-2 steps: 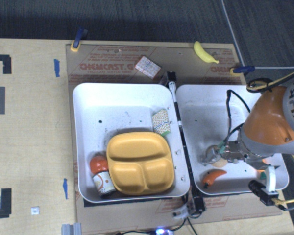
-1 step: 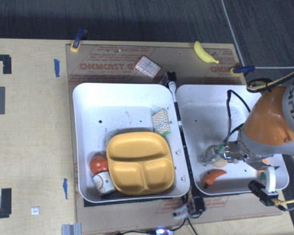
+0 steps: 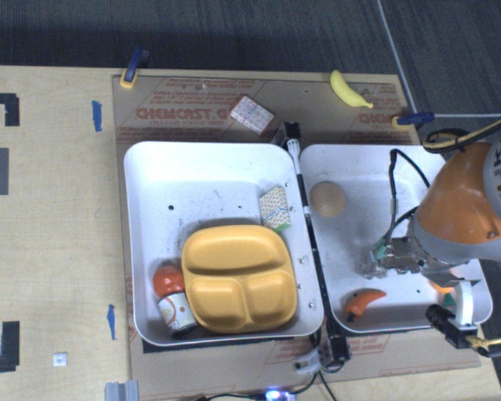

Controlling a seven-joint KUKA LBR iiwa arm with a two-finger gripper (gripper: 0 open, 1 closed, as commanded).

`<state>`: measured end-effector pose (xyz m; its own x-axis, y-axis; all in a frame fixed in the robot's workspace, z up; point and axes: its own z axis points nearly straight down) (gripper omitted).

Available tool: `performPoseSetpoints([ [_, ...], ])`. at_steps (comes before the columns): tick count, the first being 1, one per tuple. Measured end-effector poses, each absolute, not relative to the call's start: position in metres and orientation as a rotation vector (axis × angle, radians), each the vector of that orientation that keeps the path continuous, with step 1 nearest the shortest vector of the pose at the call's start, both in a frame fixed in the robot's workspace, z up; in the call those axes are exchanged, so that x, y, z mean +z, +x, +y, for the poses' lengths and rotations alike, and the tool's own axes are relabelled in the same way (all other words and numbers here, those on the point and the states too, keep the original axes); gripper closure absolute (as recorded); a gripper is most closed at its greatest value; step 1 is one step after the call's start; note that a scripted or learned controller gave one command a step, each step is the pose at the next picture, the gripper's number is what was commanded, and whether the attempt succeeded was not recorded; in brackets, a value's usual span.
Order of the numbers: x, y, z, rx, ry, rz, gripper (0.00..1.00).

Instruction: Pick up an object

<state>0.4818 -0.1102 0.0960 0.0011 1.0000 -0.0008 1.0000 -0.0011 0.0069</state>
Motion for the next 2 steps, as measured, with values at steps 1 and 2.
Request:
performPoseSetpoints([
  [1,0.096,0.482,-0.110,0.007,2.219,2.217,0.00],
  [2,0.086,0.481,-0.093,0.004,2.220,2.221,0.00],
])
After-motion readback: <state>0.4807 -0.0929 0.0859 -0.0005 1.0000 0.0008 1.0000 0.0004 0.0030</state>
